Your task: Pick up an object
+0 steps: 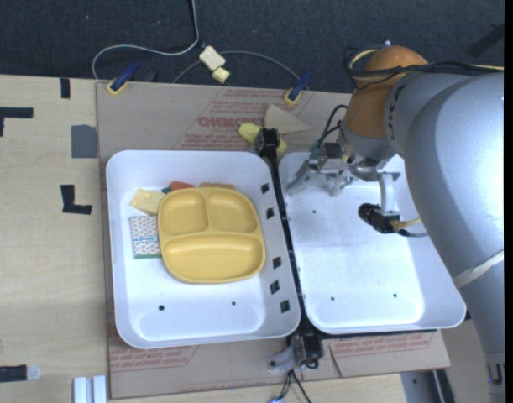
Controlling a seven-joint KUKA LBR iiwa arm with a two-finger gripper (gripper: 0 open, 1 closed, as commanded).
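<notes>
On the tabletop [46, 225], 2 shallow white bins sit side by side. The left bin [189, 317] holds every object in sight: a small patterned packet [143, 236] against a yellow divided plate [212, 233], with a pale wedge [145, 200] and a sliver of something red-orange [181, 185] tucked along the plate's upper-left rim. The plate — the largest candidate for a pick — lies flat, face up, its long axis running roughly left to right with a slight tilt; 2 small compartments face the far side of the bin, and the 1 wide compartment faces the near side.

Further right, the grey arm [458, 166] hangs over the right bin [365, 300], well apart from the plate. The claw [323, 175] sits near that bin's upper-left corner, close to the divider between the bins, and nothing is visible between its fingers; how wide they stand cannot be told from this angle.

By this reckoning the task is barely begun — no object is lifted, and the reach, descent, closing and lift all appear to remain.
</notes>
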